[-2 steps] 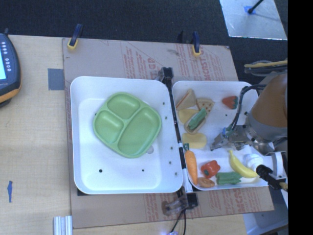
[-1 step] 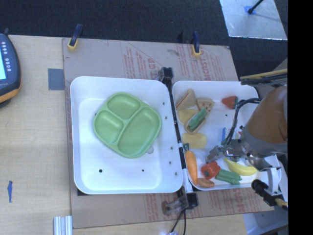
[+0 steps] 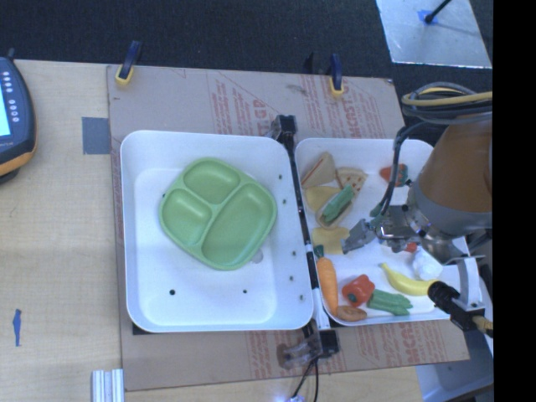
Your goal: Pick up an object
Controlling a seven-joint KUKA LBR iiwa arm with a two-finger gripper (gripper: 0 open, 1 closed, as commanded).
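Observation:
The right bin [image 3: 368, 146] holds several toy foods: a sandwich slice [image 3: 318, 170], a pizza wedge [image 3: 352, 178], a green pod [image 3: 337, 203] lying on a yellow piece [image 3: 318, 198], a carrot [image 3: 328, 285], a red pepper [image 3: 359, 289], a green vegetable [image 3: 389, 301] and a banana [image 3: 408, 282]. My gripper [image 3: 362, 234] hangs over the middle of this bin. It points left toward a pale yellow slab [image 3: 328, 239], just right of it. I see no object in its grasp.
A green divided plate [image 3: 219, 212] lies in the left bin [image 3: 134, 249]. The arm's grey and orange body [image 3: 456, 178] covers the right bin's right side. A small red piece [image 3: 387, 173] sits by the arm. A pendant [image 3: 12, 115] lies at far left.

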